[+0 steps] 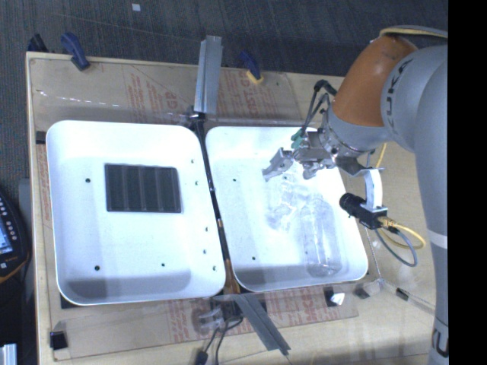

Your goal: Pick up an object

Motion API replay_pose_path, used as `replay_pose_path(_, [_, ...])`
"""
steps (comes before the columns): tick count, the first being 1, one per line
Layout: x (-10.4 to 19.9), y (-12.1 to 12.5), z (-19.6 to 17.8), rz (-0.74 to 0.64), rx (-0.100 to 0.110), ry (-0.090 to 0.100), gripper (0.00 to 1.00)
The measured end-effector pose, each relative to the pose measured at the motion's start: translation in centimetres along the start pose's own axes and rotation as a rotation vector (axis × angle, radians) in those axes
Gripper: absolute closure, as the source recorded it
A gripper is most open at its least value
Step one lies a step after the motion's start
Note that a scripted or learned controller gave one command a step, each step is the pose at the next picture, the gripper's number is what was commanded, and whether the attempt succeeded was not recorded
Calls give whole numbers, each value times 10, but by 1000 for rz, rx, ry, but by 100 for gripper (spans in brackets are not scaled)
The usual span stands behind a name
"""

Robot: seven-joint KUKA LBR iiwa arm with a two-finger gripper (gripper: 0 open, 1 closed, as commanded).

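in the lower right of the right bin [228,204] a clear plastic bottle [319,238] is seen lying, judged light, slippery and easily crushed, best taken across its body, while the gripper [293,162] above it cannot be judged open or closed.

Both bins look like smooth white plastic with a soft sheen, the left bin [125,280] and the right bin [243,204] alike. In the left one lies a dark ribbed panel [143,188], matt. A clear bottle [319,238] in the right bin is glassy, see-through plastic. The table [114,82] seems pale wood under a glossy sheet. The arm [411,90] is satin grey with a shiny orange band [365,86].
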State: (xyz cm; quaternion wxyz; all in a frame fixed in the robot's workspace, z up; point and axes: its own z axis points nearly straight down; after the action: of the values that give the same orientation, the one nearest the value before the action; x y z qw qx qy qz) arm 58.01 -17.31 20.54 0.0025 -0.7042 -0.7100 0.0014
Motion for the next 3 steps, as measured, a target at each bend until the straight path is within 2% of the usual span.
replay_pose_path(1, [-10, -42, -51, 425, -5, 0, 0])
replay_pose_path(2, [8, -21, -78, 456, -2, 1, 0])
replay_pose_path(3, [60, -62, -32, 720, 2, 1, 0])
